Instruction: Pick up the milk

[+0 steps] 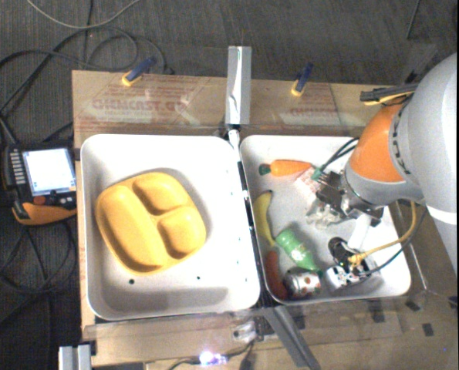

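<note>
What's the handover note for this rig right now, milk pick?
Claw: above the right white bin, near its upper middle; whether it is open or shut cannot be told, and nothing is seen held.
Right bin contents: orange carrot, yellow banana, green bottle, and small dark items by the near wall that are too unclear to name.
Milk: I cannot identify it with confidence.
Left white bin: yellow divided plate.
Done: no pick visible.
Left: find, grasp and lift the milk.
</note>
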